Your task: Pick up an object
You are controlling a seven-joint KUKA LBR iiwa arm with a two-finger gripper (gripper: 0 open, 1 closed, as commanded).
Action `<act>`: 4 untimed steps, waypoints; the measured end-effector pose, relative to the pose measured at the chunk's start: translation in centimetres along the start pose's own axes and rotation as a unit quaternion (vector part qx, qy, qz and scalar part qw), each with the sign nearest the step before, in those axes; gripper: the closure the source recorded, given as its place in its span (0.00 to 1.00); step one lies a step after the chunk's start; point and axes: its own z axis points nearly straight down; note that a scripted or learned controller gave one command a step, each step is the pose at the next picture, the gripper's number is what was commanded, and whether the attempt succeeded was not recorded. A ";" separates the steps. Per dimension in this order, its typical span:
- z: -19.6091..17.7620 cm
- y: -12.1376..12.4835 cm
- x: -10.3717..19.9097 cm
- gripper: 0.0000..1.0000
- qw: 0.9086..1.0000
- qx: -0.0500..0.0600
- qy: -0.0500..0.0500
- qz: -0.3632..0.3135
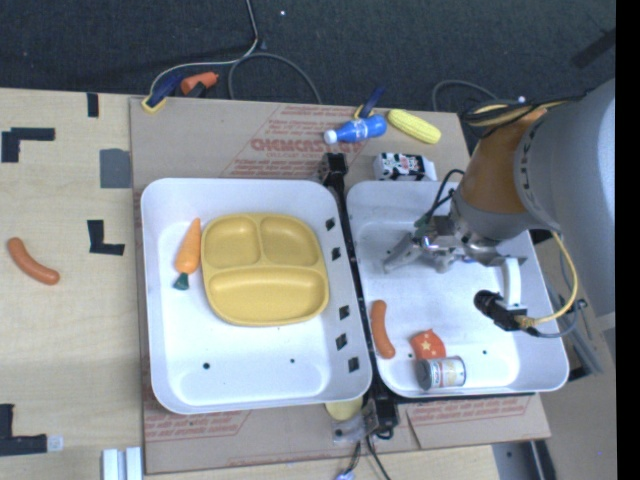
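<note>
While gripper [405,253] hovers | sausage [381,329]: slim, orange-red | right bin [500,368]

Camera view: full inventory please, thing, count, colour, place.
bins: 2, white, side by side on the bench
divided plate: 1, yellow, in the left bin
carrot: 1, orange, left bin, beside the plate's left edge
sausage: 1, orange-red, right bin, near its left wall
red piece: 1, red, right bin, near the front
can: 1, silver, lying in the right bin's front
bottle: 1, blue and white, behind the bins
corn cob: 1, yellow, behind the bins
second sausage: 1, orange-red, on the bench far left
clamp: 1, orange and yellow, bench's back edge
arm: 1, grey with orange band, over the right bin
gripper: 1, metal, low over the right bin
</note>
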 end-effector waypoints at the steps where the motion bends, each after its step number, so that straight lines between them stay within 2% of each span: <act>1: -0.2 7.3 3.1 0.00 1.000 0.015 0.002 0.002; 2: -5.2 7.5 -1.0 0.00 1.000 0.001 0.000 0.002; 3: 0.3 6.8 -5.9 0.00 1.000 0.002 0.000 0.001; 4: -0.1 2.8 -9.0 0.00 1.000 -0.002 0.000 0.001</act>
